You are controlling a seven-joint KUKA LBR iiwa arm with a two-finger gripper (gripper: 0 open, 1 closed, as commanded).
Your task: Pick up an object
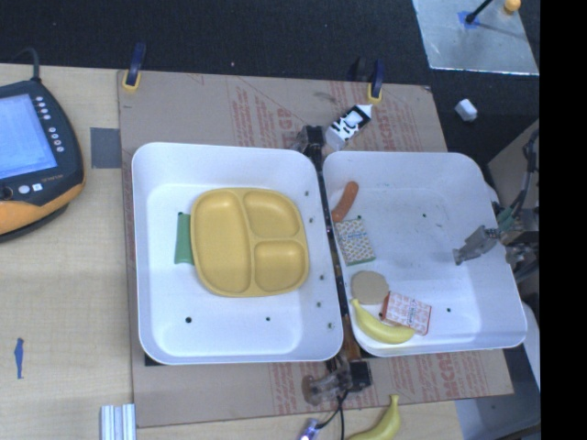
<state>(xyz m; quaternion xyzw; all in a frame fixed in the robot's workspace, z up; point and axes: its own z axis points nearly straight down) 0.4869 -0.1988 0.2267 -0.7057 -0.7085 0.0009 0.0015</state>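
Banana [381, 325] lies at the right bin's [459, 177] near edge, touching a cookie [369, 287] and a red-printed packet [407, 313]; nothing is lifted yet. Gripper [477, 244] hangs at that bin's right side, seemingly holding nothing; whether it is parted I cannot tell, being partly cut off.

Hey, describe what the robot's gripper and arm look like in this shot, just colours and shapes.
The gripper is a small grey metal piece with slim, pointed fingers, seen over the right bin. Behind it, darker grey and black parts with thin cables lead to the view's right edge. Detail is too small to read any markings.
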